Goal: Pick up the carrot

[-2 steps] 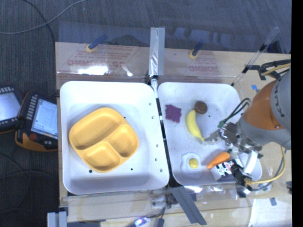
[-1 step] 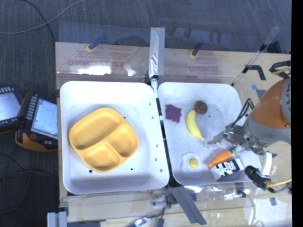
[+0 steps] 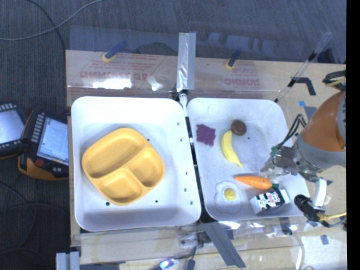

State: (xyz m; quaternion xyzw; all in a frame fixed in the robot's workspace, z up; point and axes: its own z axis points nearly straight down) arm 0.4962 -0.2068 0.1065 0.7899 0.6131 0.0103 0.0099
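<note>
Grey carpet surrounds the table. Just beside the carrot hangs the gripper, presumably lining up a grasp; its state I cannot tell.

Both white bins look like smooth, glossy plastic, catching glare along the front rim. The yellow divided plate shows a soft plastic sheen. The carrot and banana read smooth, toy-like. The bench looks like matt wood.

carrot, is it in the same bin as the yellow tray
No, the carrot lies in the right bin; the yellow tray sits in the left bin.
</note>
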